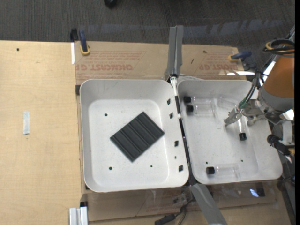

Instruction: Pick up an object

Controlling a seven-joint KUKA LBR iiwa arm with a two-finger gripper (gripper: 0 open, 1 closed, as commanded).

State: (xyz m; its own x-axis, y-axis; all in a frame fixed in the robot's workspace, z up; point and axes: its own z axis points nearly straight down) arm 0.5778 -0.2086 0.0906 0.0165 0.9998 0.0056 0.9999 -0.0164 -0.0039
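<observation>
- Hovering over the right shallow white plastic bin (262, 172), the claw (238, 117) sits in that bin's upper right part; its metal fingers (232, 118) point left, gap state: cannot tell.
- Nearest pick candidate: small clear tube with black cap (242, 131), just below the claw, touching or nearly so; long axis roughly up-down in frame.
- Other clear black-capped tubes lie near that bin's top-left (199, 109) and bottom edge (222, 171).
- Dark grey ribbed flat slab (137, 136) lies diagonal in the left white bin (93, 172), well apart.
</observation>
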